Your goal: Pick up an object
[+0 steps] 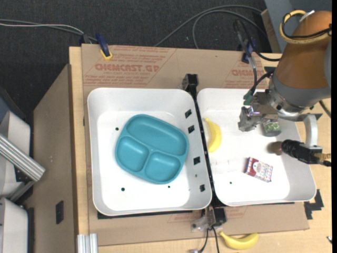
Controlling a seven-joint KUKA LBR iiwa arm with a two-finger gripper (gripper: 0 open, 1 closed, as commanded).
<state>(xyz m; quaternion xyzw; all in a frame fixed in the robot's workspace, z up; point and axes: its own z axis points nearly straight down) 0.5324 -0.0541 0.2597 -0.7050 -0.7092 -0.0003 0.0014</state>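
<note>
My gripper (247,121) hangs over the back half of the right bin (295,194), reaching in from the right under the grey and orange arm. A small green and white object (271,126) lies just to its right, partly hidden by the wrist. A yellow banana (212,135) rests against the right bin's left wall, to the left of the gripper. A small red, white and blue box (258,169) lies nearer the front of that bin. I see nothing between the gripper's tips.
The left bin (100,157) holds a blue divided plate (151,148). A second banana (239,240) lies outside the bins at the bench's front edge. Clamps and cables run along the back of the cardboard base.
</note>
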